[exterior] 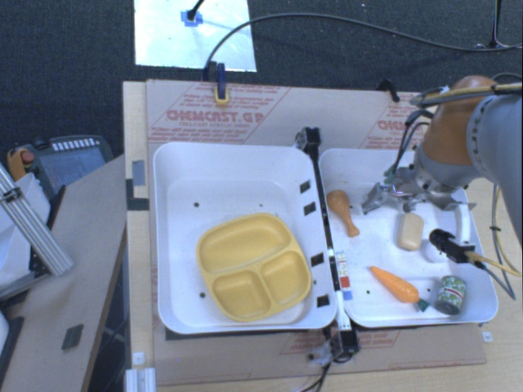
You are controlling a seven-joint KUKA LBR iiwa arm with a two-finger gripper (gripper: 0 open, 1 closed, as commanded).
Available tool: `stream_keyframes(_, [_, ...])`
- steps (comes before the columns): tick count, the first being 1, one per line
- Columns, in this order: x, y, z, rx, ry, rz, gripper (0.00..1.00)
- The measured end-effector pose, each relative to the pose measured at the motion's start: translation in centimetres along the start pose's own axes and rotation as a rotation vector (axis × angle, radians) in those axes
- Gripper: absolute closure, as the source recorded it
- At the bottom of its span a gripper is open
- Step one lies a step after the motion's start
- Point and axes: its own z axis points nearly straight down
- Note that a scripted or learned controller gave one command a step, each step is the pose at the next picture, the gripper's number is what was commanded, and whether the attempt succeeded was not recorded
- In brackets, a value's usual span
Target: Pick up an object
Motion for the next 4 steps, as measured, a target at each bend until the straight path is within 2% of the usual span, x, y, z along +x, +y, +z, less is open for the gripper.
stream_keyframes(1, [0.0, 0.1, 0.4, -0.004, -0.001, 0.0, 0.0])
stream_keyframes(2, [0.0, 0.2, -0.7, -0.008, -0.001, 0.0, 1.0])
stream_keyframes(4, [-0.1, 0.7, -9.7, -0.01, -0.002, -0.003, 1.0])
